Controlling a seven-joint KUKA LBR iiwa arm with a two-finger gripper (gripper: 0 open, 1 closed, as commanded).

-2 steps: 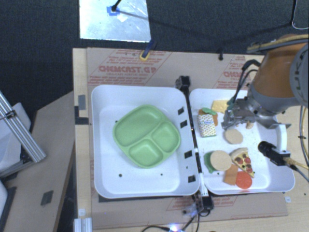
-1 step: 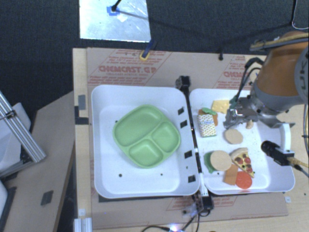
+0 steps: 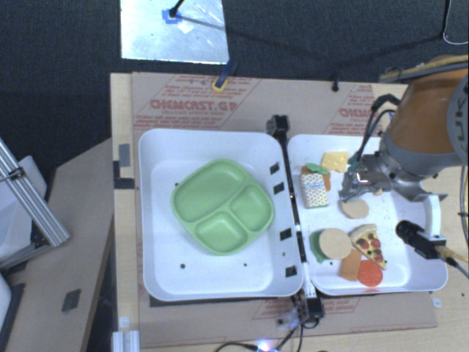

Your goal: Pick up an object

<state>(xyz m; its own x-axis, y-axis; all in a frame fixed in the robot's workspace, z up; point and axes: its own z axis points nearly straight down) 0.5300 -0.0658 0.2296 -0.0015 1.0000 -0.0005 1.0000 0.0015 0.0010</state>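
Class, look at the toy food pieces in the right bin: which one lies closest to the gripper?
The round tan slice, directly beneath the gripper. The yellow cheese slice, patterned carton, pizza slice and burger all lie farther off.

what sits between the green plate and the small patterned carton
In the camera view, the black divider where the two bins meet lies between the green plate and the carton.

A green divided plate point(image 3: 222, 207) lies in the left bin point(image 3: 157, 270). In the right bin point(image 3: 418, 273), the gripper point(image 3: 355, 191) hangs over toy foods, a tan round slice point(image 3: 355, 209) at its six o'clock.
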